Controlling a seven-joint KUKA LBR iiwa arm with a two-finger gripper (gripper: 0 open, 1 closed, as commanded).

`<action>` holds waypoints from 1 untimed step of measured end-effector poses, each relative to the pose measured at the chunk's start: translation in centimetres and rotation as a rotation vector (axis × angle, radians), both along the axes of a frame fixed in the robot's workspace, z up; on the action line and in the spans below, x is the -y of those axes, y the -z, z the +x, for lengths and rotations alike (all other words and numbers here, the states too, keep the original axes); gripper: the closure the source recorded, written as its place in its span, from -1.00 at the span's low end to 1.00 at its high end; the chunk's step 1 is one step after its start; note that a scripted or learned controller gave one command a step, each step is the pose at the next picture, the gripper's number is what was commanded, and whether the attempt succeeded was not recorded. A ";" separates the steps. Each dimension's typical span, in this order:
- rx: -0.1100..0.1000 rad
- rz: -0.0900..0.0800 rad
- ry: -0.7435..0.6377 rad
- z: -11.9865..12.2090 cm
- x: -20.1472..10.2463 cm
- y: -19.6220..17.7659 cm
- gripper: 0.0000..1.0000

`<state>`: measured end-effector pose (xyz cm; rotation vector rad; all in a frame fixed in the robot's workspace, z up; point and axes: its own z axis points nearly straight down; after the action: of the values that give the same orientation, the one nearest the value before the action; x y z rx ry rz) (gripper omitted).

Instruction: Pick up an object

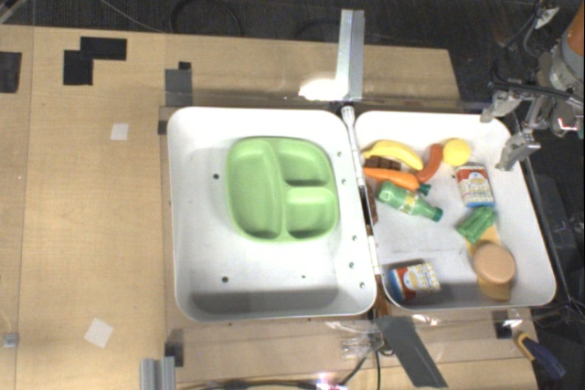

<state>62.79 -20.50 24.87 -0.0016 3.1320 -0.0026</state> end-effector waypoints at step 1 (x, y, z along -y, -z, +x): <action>0.001 -0.003 -0.267 -6.1 -0.4 15.1 -1.00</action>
<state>56.67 -20.06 9.74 -0.4178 3.1033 -0.0051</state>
